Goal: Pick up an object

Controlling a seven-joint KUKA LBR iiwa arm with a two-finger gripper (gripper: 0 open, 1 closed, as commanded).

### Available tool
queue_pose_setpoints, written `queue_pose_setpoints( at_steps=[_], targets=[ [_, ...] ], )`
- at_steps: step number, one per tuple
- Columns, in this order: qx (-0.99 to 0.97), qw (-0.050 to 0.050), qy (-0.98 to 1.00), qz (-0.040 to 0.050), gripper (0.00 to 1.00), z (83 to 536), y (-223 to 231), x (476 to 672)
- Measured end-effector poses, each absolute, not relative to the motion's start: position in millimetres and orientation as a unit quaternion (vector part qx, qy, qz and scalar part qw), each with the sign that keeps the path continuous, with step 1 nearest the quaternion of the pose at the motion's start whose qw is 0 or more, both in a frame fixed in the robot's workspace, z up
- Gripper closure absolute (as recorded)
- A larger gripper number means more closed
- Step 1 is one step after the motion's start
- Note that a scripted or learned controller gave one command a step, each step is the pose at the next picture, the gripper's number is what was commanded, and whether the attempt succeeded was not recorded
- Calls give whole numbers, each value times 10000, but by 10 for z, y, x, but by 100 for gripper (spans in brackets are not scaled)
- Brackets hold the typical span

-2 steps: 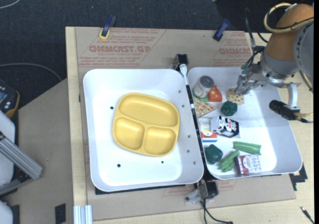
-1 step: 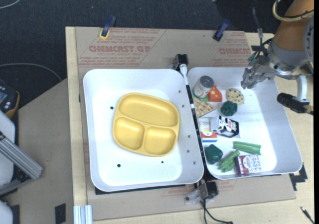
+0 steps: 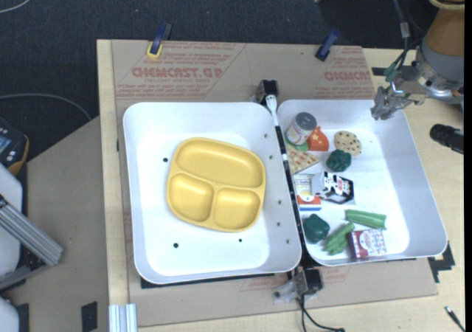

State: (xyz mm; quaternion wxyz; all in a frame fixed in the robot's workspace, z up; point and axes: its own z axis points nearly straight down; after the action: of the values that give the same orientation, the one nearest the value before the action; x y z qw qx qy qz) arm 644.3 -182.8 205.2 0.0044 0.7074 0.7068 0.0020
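Crowding is the risk: the claw (image 3: pixel 385 105), its opening impossible to judge, hovers over the right bin's (image 3: pixel 420 175) far corner, with the cookie (image 3: pixel 346 142) nearest, the can (image 3: pixel 301 128) beyond, so a descent may clip neighbours or close on nothing.

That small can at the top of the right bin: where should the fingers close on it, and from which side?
Probably from straight above, closing across the round body of the can just below its lid. It seems to lean slightly, with the orange-red piece and the waffle close on its lower side, so its upper and right flanks, facing bare bin floor, look easiest to reach.
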Motion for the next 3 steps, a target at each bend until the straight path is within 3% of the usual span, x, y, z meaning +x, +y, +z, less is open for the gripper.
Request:
queue_pose_setpoints(
  at_steps=[1, 3],
  targets=[
    [7069, 31, 7073, 14, 100, 2271, -1831, 6454],
    [7051, -14, 7091, 8, 100, 2299, -873, 6273]
  ],
)
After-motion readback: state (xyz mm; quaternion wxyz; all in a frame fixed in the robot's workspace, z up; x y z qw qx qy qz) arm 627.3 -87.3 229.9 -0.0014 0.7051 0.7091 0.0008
